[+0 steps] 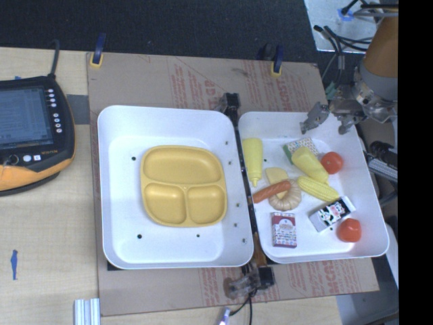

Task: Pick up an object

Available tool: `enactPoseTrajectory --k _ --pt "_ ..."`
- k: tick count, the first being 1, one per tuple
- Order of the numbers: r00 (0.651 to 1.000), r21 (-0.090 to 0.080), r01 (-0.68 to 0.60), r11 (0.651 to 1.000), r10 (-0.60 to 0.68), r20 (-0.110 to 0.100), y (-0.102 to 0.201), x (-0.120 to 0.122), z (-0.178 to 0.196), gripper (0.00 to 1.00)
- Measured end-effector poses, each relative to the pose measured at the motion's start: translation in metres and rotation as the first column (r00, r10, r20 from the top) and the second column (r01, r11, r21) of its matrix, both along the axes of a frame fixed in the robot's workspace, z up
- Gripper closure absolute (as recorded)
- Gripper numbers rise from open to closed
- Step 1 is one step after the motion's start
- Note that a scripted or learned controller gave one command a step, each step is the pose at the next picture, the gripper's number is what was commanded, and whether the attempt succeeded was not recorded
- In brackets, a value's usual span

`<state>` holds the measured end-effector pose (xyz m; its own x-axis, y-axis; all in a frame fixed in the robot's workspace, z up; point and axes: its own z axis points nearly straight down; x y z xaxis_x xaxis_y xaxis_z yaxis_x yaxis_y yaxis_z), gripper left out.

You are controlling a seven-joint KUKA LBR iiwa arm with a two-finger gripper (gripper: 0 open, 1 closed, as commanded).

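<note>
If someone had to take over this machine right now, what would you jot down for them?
Gripper: open, holding nothing, over the far edge of the right bin.
Right bin holds the toy food: corn cobs, two tomatoes, a carrot, a red packet, a milk carton.
Left bin holds a yellow divided tray.
Done: nothing picked up yet.
Left: lower onto one item, close, lift.

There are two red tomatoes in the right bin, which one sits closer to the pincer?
The upper tomato, beside the corn cob, sits closer to the pincer. The other tomato lies near the bin's front edge, beside the milk carton.
</note>
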<state>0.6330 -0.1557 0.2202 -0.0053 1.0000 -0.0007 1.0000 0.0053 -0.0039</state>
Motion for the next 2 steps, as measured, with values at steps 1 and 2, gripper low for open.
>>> enactPoseTrajectory --k 1,2 --pt "1.0 -0.001 -0.001 1.0 0.001 0.001 0.036 -0.051 -0.128 0.0" --pt "1.0 -0.003 -0.005 1.0 0.005 -0.001 0.035 -0.051 -0.118 1.0"
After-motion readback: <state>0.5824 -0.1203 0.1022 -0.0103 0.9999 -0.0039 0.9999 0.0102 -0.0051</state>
